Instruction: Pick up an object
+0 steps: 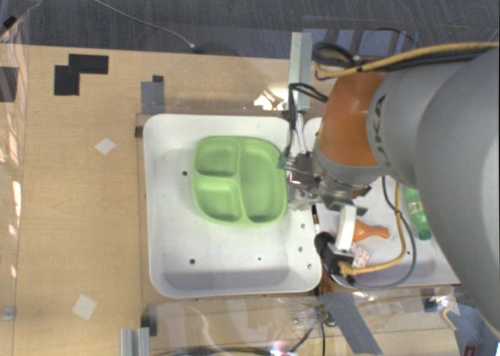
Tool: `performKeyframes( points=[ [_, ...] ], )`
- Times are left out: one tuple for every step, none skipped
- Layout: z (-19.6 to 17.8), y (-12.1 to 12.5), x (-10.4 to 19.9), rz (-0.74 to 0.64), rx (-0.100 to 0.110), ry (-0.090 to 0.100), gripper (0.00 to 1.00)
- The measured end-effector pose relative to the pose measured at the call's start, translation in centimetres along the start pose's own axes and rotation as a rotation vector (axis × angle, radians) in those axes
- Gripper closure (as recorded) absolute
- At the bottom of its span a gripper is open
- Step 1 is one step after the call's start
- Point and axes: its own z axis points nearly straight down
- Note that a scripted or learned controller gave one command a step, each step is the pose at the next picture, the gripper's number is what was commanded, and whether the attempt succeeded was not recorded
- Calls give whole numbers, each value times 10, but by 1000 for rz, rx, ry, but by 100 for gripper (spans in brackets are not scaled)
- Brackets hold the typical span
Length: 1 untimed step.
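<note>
**Green tray waits as arm hangs over the divide**

Green and three-welled, a tray point(238, 180) lies in the left bin point(168, 268), toward its right edge and upper half, its wells bare. The gripper point(303, 183) hangs at the rim between the bins, touching or just beside the tray's right edge; whether it is released or clenched cannot be told. The tray lies directly left of it. In the right bin point(426, 268), largely covered by the arm point(437, 136), an orange piece point(369, 231) lies near the lower edge and a green bottle point(416, 214) further right.
</note>
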Motion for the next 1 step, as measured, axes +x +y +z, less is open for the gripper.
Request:
performKeyframes(
  points=[
    [15,-23,-4,507,-1,2,100]
  ],
)
